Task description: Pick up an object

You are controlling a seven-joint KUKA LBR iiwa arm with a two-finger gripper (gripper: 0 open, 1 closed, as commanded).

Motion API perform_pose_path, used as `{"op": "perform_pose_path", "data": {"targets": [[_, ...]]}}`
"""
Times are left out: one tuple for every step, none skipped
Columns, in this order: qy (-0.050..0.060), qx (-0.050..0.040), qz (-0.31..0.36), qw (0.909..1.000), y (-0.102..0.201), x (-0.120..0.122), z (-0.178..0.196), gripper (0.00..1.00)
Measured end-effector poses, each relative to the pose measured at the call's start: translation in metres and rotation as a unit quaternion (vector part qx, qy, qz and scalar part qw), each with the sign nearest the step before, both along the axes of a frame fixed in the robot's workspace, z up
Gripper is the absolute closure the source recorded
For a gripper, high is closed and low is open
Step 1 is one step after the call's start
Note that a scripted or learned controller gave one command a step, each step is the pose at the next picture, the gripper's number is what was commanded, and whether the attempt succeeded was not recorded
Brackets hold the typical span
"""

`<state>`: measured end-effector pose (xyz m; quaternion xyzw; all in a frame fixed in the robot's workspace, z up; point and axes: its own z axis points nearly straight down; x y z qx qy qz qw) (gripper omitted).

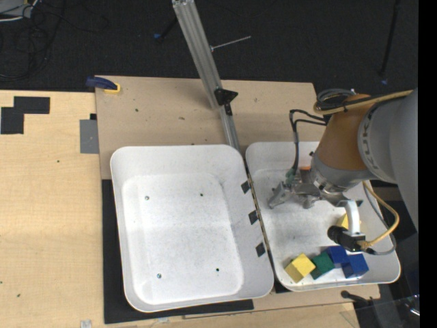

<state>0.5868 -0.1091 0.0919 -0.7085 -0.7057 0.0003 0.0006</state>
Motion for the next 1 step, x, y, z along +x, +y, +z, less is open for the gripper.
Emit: {"op": "perform_pose_path", "data": {"targets": [[0.000,0.0007,-0.004,1.0000,-0.0014,-0.0004,0.0102,1.00]]}}
